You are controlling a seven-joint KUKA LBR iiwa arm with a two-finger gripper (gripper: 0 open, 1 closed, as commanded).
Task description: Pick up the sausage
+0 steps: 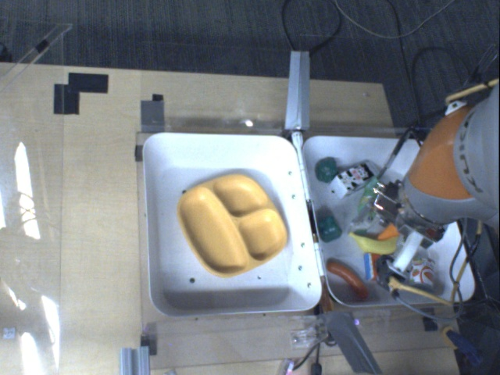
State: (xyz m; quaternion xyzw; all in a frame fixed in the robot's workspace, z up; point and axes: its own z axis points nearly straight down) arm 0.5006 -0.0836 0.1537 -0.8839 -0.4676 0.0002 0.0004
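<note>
My own arm (461,151) is the biggest thing hiding the scene: its grey body and orange band reach in from the right and cover much of the right bin (344,145), so the bin's far right side and whatever lies there are lost to me. The table (94,233) runs off the left and bottom edges, with glare streaks washing out parts of its left half. The left bin (160,287) is fully in view, its middle taken up by a large yellow lump (232,223) with three rounded lobes.

My gripper (391,209) hangs low over the clutter in the right bin, and its fingers blend into the jumble beneath, so I cannot tell how they stand. Under and around it, a yellow piece (373,243) and an orange bit beside it are half covered; I cannot make out their full shapes. Two dark green balls (326,168) lie near the bin's left wall.

The sausage (347,278) lies in the near left corner of the right bin, just beside the dividing wall. It is reddish-brown, glossy, elongated and slightly curved, lying flat, apart from my gripper.
</note>
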